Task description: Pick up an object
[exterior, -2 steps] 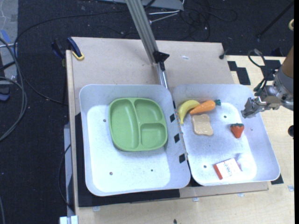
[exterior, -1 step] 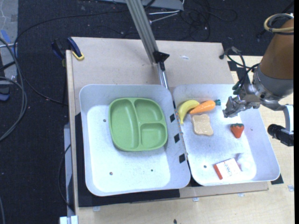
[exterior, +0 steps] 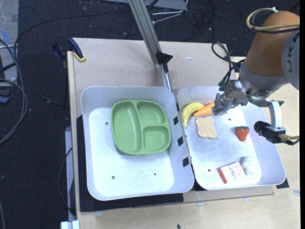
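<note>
My gripper (exterior: 218, 109) is low in the right bin (exterior: 267, 166), at the right end of an orange carrot (exterior: 204, 111). A yellow banana (exterior: 189, 111) lies just left of the carrot. Below them rests a slice of toast (exterior: 206, 127). A red strawberry (exterior: 242, 133) sits to the right, and a small red and white carton (exterior: 232, 171) lies near the bin's front. The arm's grey and orange body hides the fingers' spacing from above.
The left bin (exterior: 95, 171) holds a green divided plate (exterior: 141, 126). A slanted metal pole (exterior: 145, 25) rises behind the bins. A black fixture (exterior: 267, 130) sticks out over the right bin's right edge.
</note>
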Motion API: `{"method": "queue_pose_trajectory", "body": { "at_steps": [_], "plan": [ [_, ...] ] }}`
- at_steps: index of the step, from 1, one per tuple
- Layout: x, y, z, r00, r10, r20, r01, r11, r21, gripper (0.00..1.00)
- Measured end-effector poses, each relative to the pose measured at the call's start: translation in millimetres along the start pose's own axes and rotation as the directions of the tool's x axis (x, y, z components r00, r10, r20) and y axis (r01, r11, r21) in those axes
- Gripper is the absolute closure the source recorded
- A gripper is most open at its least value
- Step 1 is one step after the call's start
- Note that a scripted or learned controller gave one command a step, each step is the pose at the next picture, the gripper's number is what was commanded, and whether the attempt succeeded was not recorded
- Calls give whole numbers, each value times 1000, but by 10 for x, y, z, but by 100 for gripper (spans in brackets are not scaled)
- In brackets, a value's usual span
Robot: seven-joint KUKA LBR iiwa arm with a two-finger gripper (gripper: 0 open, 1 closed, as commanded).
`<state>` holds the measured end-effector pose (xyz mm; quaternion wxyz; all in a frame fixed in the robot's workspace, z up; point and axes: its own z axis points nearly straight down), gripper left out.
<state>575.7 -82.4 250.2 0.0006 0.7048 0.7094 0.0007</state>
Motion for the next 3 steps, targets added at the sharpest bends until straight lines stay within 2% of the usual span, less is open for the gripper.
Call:
{"method": "queue_pose_trajectory", "body": {
  "at_steps": [2, 3],
  "plan": [
    [1226, 80, 158, 1000, -1, -1, 1, 1000, 2, 100],
    [1768, 199, 70, 1000, -2, -2, 2, 1000, -1, 100]
  ]
}}
